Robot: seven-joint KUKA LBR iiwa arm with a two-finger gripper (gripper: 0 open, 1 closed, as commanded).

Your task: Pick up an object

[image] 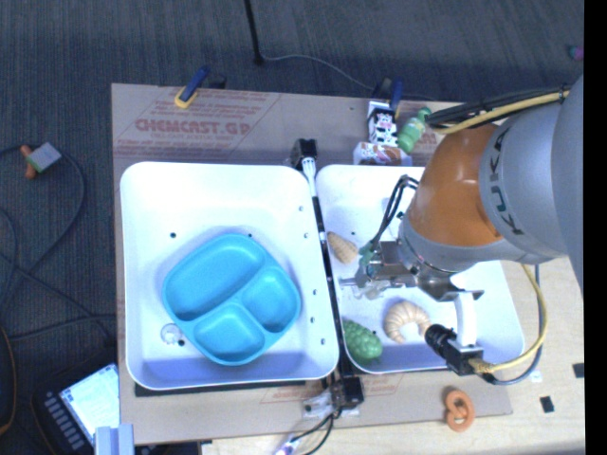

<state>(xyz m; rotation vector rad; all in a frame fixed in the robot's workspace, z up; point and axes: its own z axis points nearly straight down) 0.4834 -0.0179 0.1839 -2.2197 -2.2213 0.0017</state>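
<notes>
Arm down over the right bin [512,335], nothing seen caught.

Over on the left, sitting in the left bin [142,207]: a blue divided plate [230,297], flat, three compartments up. Across the divider into the right bin: a tan shell-like piece [342,248] hard against the left wall, a green knobbly object [361,341] down at the near corner, a cream croissant-shaped object [407,318] just beside it. Above those, the gripper [372,278], low over the bin floor; open or closed, cannot tell, and nothing visible in its grasp. Off the bin at the bench's near edge, a small orange ring [459,409].
</notes>
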